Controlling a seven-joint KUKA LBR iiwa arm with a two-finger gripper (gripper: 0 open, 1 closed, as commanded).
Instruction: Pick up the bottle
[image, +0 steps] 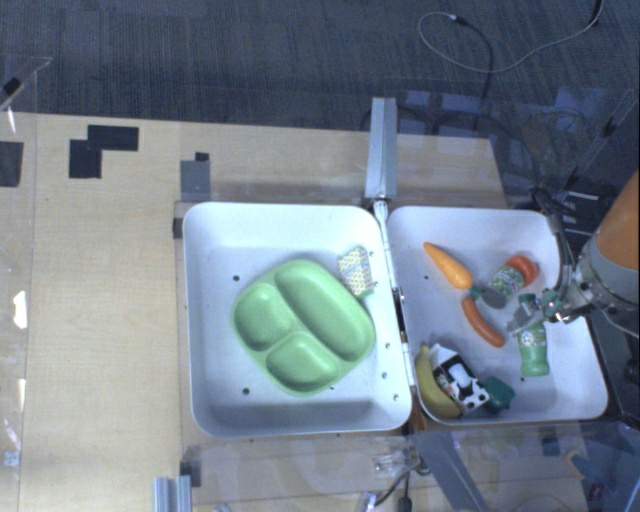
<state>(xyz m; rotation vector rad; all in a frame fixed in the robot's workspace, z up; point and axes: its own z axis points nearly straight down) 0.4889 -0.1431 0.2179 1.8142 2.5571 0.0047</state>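
Observation:
A small green bottle (534, 354) stands or lies near the right wall of the right bin (575, 395), its upper end under my gripper (536, 312). The gripper hangs just above and touching-close to the bottle's top; I see nothing lifted. A second bottle-like container (508, 279) with a red-orange cap and grey-green body lies tilted just up and left of the gripper. The arm's orange band (618, 225) enters from the right edge.
In the right bin also lie an orange carrot (448, 265), a thinner orange piece (483, 322), a banana (432, 385), a black-and-white toy (462, 383) and a dark green item (499, 392). The left bin (215, 300) holds a green divided plate (303, 325) and a patterned packet (356, 270).

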